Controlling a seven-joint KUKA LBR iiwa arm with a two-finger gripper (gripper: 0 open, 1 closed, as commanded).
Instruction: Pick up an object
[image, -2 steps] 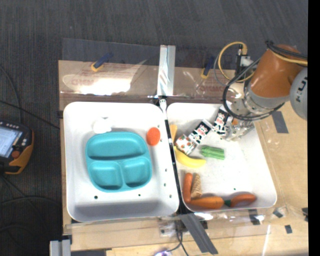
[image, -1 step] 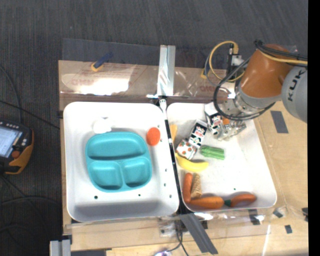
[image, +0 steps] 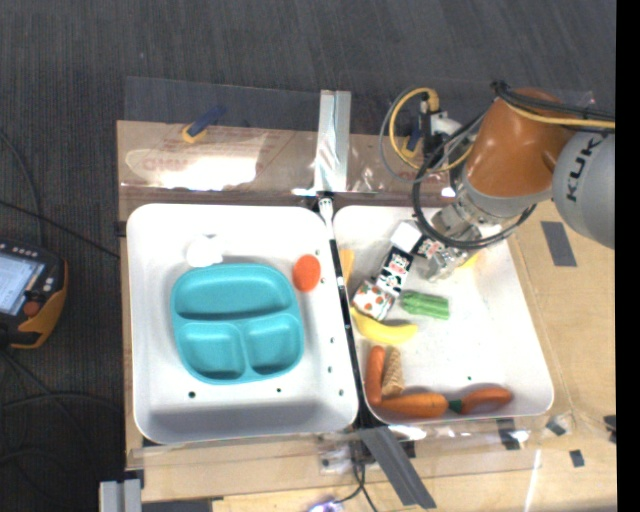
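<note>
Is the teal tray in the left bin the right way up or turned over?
Right way up: the tray shows its three hollow compartments facing upward.

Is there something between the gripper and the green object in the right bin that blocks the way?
Nothing visible blocks it. The gripper is just above and right of the green object, with bare bin floor between them. The patterned box lies beside it on the left and the banana just below.
</note>
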